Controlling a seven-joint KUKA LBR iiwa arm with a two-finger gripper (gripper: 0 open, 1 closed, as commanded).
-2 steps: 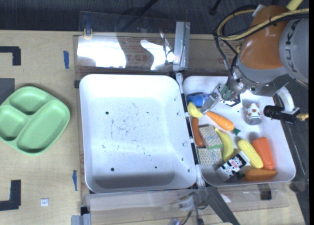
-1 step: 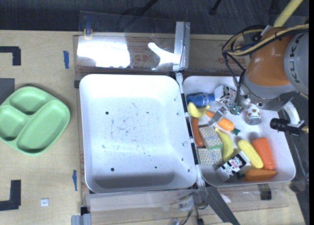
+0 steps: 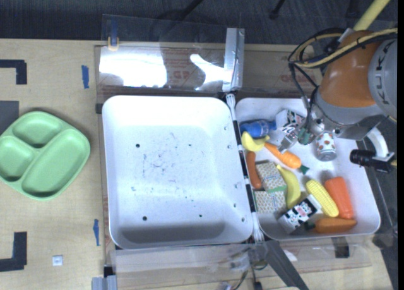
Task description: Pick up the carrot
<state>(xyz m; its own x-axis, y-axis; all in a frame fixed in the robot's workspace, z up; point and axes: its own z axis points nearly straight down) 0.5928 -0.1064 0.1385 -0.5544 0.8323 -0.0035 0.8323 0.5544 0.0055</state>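
Note:
The carrot (image 3: 282,155) is a small orange cone with a green end, lying aslant in the upper middle of the right bin (image 3: 369,210). My gripper (image 3: 297,133) hangs low over the bin's upper part, just up and right of the carrot's thick end, below the grey wrist and its orange band (image 3: 346,80). The arm's body hides most of the gripper, and nothing is seen held in it.
Crowding the carrot in the right bin are a blue item (image 3: 255,127), two yellow bananas (image 3: 290,183), a corn cob (image 3: 320,197), other orange vegetables (image 3: 339,196), a small white can (image 3: 326,147) and a black-and-white carton (image 3: 298,213). The left bin (image 3: 126,118) adjoins. A green divided plate (image 3: 41,154) lies far left.

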